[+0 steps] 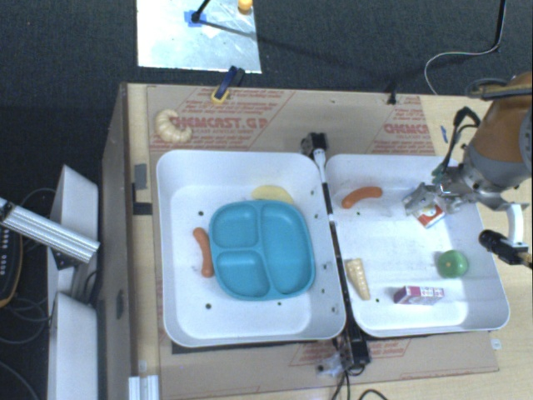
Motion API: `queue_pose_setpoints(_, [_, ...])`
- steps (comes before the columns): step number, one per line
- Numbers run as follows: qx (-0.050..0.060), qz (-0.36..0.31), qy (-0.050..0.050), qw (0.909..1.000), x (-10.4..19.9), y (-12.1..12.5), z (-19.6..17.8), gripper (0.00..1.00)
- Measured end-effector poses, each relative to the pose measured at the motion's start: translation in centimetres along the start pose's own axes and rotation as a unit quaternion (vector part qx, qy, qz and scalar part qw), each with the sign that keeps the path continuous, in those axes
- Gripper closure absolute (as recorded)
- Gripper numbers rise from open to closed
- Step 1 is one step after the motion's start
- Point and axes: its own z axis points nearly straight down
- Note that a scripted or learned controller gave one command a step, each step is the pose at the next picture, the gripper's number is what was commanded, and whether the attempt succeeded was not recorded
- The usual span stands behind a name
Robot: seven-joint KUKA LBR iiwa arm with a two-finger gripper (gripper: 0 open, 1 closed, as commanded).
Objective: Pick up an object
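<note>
My gripper (pixel 423 198) hangs over the upper right part of the right bin (pixel 391 323), reaching in from the right. A small red and white packet (pixel 431 217) lies just under and in front of it; I cannot tell if they touch. An orange sausage (pixel 362 196) lies to the gripper's left. Nearer the front of that bin are a green ball (pixel 452 263), a pale corn cob (pixel 358 278) and a small purple and white box (pixel 419 294).
The left bin (pixel 179 190) holds a blue divided plate (pixel 261 248), a second orange sausage (pixel 204 251) on its left and a yellow item (pixel 272 193) partly behind it. A black clamp (pixel 316 146) sits at the divider between the bins.
</note>
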Motion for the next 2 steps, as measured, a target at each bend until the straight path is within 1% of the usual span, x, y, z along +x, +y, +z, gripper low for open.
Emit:
queue_pose_setpoints(1, [-0.001,-0.002,0.0,1.0,2.5,5.7,-0.5,0.0])
queue_pose_setpoints(2, [0.0,0.0,0.0,1.0,-0.1,3.3,0.3,0.0])
